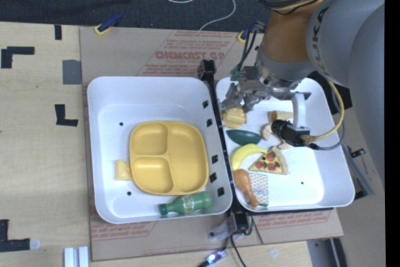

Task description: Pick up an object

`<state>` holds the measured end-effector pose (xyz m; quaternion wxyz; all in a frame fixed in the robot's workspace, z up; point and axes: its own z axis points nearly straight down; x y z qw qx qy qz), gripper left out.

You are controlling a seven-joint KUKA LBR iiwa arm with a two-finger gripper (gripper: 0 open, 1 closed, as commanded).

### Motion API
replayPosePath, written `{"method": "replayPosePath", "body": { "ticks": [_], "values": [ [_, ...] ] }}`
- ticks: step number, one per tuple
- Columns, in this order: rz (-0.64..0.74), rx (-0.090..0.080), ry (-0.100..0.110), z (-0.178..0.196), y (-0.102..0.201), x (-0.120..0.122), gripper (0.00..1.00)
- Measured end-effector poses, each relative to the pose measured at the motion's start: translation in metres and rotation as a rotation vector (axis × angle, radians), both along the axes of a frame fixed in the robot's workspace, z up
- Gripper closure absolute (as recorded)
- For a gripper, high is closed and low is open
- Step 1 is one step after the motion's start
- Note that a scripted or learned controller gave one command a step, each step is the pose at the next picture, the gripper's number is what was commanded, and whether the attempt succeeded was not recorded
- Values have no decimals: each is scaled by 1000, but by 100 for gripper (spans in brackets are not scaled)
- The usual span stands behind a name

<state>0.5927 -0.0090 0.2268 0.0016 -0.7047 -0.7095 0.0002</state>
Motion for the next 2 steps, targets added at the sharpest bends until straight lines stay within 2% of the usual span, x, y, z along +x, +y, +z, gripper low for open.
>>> {"method": "replayPosePath", "body": {
  "ticks": [1,2],
  "values": [
    [-1,-1,3,-13,45,-25,100],
    [-3,-1,-1,5,59,-34,100]
  ]
}}
